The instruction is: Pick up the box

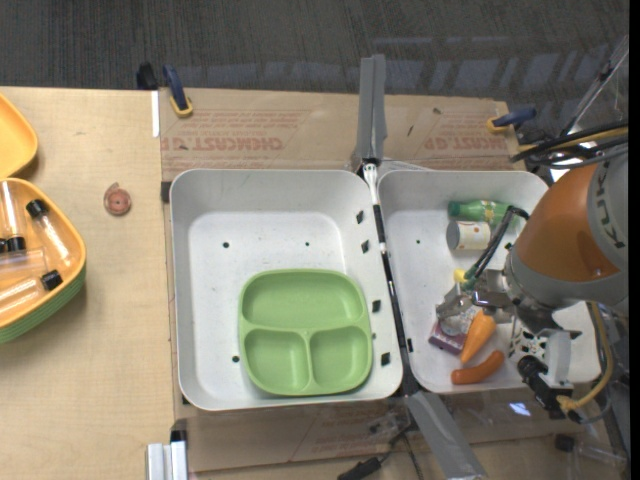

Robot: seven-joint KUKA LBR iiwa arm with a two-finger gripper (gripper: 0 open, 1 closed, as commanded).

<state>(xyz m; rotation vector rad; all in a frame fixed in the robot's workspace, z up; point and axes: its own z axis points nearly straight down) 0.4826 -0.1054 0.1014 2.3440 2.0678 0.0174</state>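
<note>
Grey arm [575, 243] reaching from right, wrist bent downward

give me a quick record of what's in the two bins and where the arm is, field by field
left bin: holds a green divided tray, lying flat toward the front
right bin: holds a green bottle, a small white cylinder, two orange carrot-shaped items, a purple-edged packet
arm: reaches in from the right, over the right bin
gripper: low among the clutter, near the carrots
jaws: state cannot be told
box: cannot be picked out with confidence
</note>
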